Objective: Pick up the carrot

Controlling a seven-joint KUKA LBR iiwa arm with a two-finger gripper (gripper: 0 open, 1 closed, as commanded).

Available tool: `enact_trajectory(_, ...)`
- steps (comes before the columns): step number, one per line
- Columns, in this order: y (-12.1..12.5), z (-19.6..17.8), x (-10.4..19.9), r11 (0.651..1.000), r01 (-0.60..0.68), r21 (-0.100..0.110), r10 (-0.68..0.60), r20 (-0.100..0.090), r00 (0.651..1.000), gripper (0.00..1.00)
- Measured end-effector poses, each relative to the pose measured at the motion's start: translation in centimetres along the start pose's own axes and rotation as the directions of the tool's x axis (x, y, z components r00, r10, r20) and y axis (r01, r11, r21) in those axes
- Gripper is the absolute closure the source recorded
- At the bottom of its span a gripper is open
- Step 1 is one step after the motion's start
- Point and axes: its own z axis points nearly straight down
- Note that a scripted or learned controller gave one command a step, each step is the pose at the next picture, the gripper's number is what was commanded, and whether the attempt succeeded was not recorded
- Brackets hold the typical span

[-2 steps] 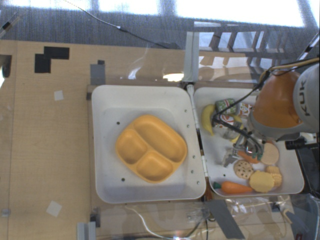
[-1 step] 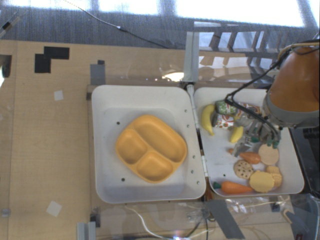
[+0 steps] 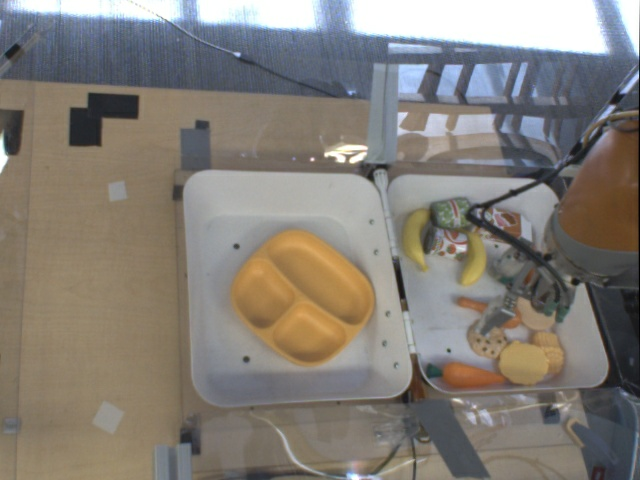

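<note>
Gripper [image 3: 500,313] low over the food in the right bin [image 3: 432,343], carrot [image 3: 470,375] lying apart from it.

We see the carrot flat along the near edge of the right bin, green end toward the left bin [image 3: 205,298], just beside a round yellow biscuit [image 3: 524,363]. We find the gripper's fingers spread and grasping nothing, above a small orange piece [image 3: 472,305] and a spotted cookie [image 3: 486,343]. Two bananas [image 3: 415,238] sit farther back. A yellow divided plate [image 3: 302,295] rests in the left bin.
</note>
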Motion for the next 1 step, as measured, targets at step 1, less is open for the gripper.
enact_trajectory(1,0.74,2.80,0.76,0.994,-0.110,-0.001,0.110,0.000,0.994,0.00)
